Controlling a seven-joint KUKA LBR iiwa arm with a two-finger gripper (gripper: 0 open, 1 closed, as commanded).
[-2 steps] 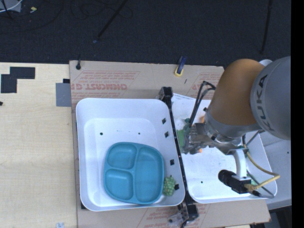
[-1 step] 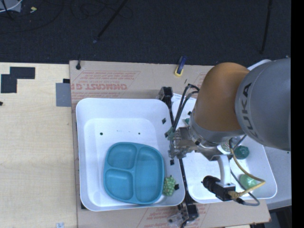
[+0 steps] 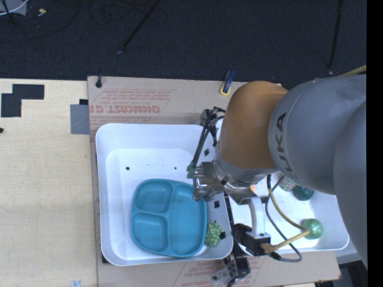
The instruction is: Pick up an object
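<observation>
So the arm (image 3: 299, 142) is parked low over the seam between the two white bins, and its bulk plus the orange band (image 3: 248, 127) covers most of what you'd want to see. The gripper (image 3: 200, 187) sits right at the upper right edge of the blue divided tray (image 3: 167, 217) in the left bin (image 3: 114, 160), but honestly I cannot tell how it's set or whether it has anything. Candidates for the pick: that tray, lying flat in the lower part of the left bin, a small bumpy green thing (image 3: 212, 234) just beside the tray's lower right corner, and a green ball (image 3: 311, 226) in the right bin (image 3: 335, 238), well apart from the gripper. My guess is the tray rim is the target since it's closest. To do it well, I'd come straight down so one side lands inside the rim and one outside, pinch the thin wall, then lift slowly, because a flat tray held at one edge will want to swing and slip. Watch the bin wall too, it's close there.
</observation>
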